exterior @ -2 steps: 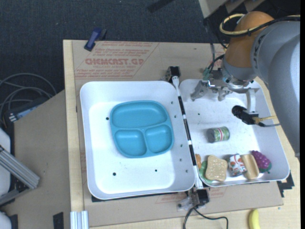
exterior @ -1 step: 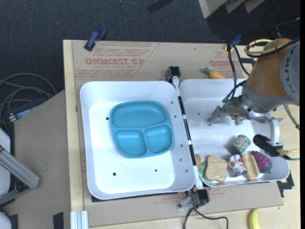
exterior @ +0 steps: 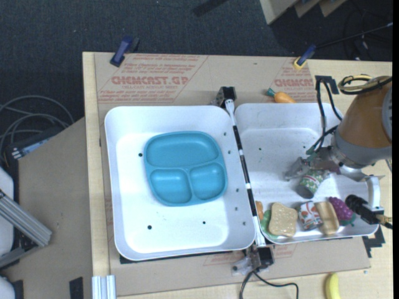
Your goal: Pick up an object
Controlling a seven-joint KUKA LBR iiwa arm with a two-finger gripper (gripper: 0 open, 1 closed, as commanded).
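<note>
My gripper (exterior: 310,169) hangs low in the right bin (exterior: 274,142), at the end of the grey arm with the orange band (exterior: 368,123). Directly under it, toward the bin's front, lies a small green and white can-like object (exterior: 310,183), touching or nearly touching the gripper. Along the front wall of the same bin sit a slice of toast (exterior: 282,220), a green leafy piece (exterior: 267,220), a small red and white can (exterior: 308,215), a tan bun (exterior: 328,217) and purple grapes (exterior: 343,208).
The left bin (exterior: 124,167) holds a blue divided plate (exterior: 185,167). An orange carrot toy (exterior: 282,96) lies on the board behind the right bin. A yellow object (exterior: 332,286) sits at the bench's front edge. Cables (exterior: 324,104) trail by the arm.
</note>
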